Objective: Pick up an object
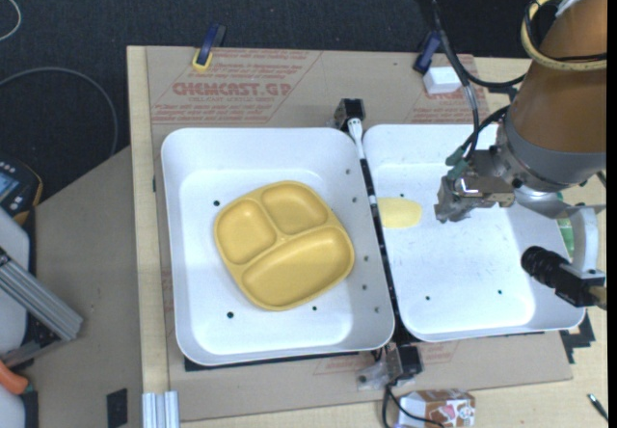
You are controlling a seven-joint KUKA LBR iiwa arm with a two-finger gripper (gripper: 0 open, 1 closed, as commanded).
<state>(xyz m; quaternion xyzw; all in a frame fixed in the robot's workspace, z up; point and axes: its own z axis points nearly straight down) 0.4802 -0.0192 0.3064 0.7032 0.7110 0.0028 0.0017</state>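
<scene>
Where two white bins sit, brown board, dark carpet.

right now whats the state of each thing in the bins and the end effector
yellow divided plate: right side up, lying flat in the left bin, untouched
small pale yellow object: lying flat at the left side of the right bin, not grasped
end effector: low over the right bin, just right of the small pale yellow object, nothing seen between its fingers
</scene>
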